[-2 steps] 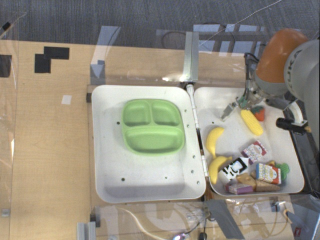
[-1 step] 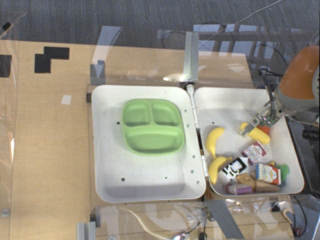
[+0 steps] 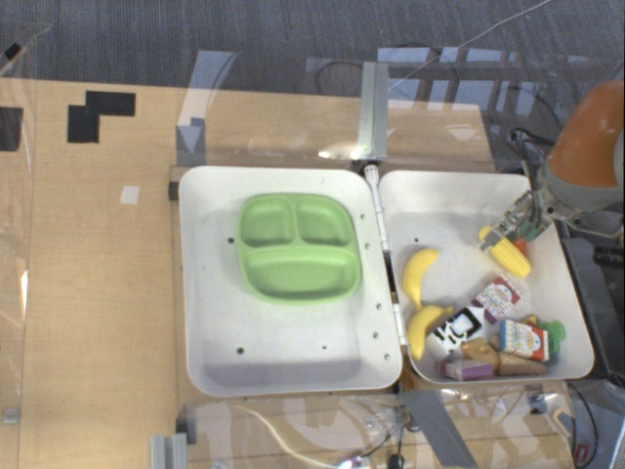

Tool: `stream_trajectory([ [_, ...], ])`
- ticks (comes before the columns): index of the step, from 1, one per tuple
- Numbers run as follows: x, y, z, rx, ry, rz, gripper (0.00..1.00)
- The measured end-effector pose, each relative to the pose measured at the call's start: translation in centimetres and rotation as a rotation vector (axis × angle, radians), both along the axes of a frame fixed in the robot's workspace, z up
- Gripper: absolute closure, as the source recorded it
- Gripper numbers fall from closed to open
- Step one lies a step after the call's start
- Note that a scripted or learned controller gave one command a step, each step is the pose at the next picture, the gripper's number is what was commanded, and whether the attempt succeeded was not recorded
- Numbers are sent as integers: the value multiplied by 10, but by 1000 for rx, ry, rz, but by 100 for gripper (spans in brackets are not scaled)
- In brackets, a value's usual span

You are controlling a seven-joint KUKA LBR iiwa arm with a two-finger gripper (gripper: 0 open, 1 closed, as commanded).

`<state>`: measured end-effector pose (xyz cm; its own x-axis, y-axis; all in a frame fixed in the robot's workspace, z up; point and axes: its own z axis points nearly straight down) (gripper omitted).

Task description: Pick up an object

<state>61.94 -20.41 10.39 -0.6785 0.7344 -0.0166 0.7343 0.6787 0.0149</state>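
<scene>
Gripper (image 3: 512, 229) at right bin's (image 3: 459, 191) 2 o'clock, over corn (image 3: 511, 255); finger spread, any hold: cannot tell. Bananas (image 3: 420, 272), packets crowd 6 o'clock. Left bin: green tray (image 3: 298, 245), centred.

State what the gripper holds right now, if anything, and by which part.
It cannot be told. The gripper sits right at the upper end of the yellow corn cob in the right bin, but no object shows clearly between its fingers.
</scene>
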Motion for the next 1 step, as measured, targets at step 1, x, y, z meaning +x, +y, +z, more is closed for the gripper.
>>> stream_trajectory([
  [1, 11, 77, 89, 1, 11, 12, 100],
])
